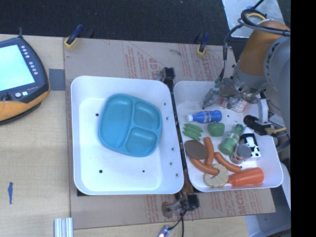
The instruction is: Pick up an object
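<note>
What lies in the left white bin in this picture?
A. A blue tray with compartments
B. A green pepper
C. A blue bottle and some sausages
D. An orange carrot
A: the left white bin holds one blue tray with compartments, while the blue bottle, the carrot and the other toy food lie in the right bin.

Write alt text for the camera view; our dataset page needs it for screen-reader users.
A grey robot arm's gripper hangs over the right bin's far corner, above a blue bottle and toy foods. The left bin holds a blue divided plate.
</note>
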Controlling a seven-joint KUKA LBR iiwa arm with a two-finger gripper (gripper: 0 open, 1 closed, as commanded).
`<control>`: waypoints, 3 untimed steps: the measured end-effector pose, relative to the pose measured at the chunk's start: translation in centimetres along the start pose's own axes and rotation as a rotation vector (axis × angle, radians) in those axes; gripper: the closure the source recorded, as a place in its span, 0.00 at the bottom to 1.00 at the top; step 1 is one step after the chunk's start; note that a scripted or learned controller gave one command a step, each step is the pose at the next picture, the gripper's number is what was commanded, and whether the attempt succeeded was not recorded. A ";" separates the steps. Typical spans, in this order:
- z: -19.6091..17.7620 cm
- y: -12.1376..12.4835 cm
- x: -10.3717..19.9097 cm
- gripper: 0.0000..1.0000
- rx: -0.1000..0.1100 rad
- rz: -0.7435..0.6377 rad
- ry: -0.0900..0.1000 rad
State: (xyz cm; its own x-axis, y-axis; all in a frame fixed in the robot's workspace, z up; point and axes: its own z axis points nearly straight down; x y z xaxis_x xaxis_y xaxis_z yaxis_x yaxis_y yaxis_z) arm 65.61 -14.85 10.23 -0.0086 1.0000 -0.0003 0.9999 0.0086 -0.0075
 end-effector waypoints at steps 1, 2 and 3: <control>1.1 0.0 5.3 0.00 -0.001 0.002 0.000; 0.0 0.0 5.2 1.00 0.001 0.000 -0.001; 0.0 0.0 5.2 0.00 0.001 0.000 -0.001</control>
State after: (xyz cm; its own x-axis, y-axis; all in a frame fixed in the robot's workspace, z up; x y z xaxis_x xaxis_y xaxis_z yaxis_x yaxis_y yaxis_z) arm 65.60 -9.67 10.22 -0.0082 1.0000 -0.0008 0.9999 0.0082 -0.0084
